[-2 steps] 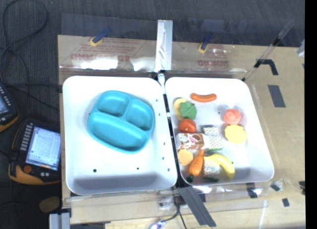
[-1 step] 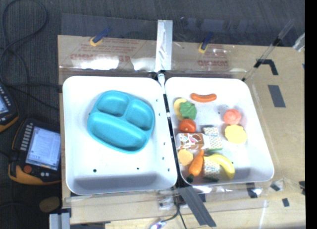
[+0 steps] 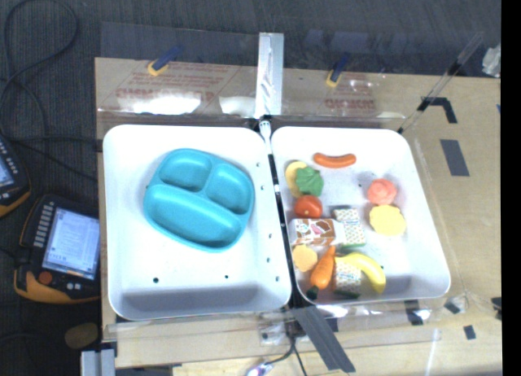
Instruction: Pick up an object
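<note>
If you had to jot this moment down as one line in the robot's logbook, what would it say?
left bin: blue divided plate | right bin: toy foods, incl. hot dog, banana, carrot | pick: not yet done

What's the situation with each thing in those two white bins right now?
Blue tray: upside down in the left bin.
Hot dog: lying flat at the back of the right bin.
Banana: lying near the front wall.
Carrot: lying beside the banana, touching it.
Yellow round piece: lying flat, apart from the others.

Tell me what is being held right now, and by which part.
Nothing is seen held: the toy foods, like the banana, lie loose in the right bin.
</note>
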`<state>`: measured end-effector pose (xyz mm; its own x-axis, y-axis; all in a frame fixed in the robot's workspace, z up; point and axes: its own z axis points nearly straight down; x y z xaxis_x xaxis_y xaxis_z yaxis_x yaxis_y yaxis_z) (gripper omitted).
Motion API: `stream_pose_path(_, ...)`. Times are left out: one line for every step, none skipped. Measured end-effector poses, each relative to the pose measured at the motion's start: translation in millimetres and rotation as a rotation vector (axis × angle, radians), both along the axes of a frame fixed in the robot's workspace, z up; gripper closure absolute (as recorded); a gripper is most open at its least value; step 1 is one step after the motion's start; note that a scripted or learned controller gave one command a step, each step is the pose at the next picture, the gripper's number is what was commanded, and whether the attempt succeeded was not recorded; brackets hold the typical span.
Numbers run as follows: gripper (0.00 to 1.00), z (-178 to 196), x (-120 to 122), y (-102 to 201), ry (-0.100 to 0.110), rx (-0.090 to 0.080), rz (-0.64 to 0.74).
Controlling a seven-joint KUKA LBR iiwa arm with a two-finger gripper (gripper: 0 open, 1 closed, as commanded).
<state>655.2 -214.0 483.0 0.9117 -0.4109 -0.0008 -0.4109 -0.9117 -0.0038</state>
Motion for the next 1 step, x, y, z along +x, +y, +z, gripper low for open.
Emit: stream_pose_path(1.00,0.0,15.2,-6.2,-0.003,0.001,0.226)
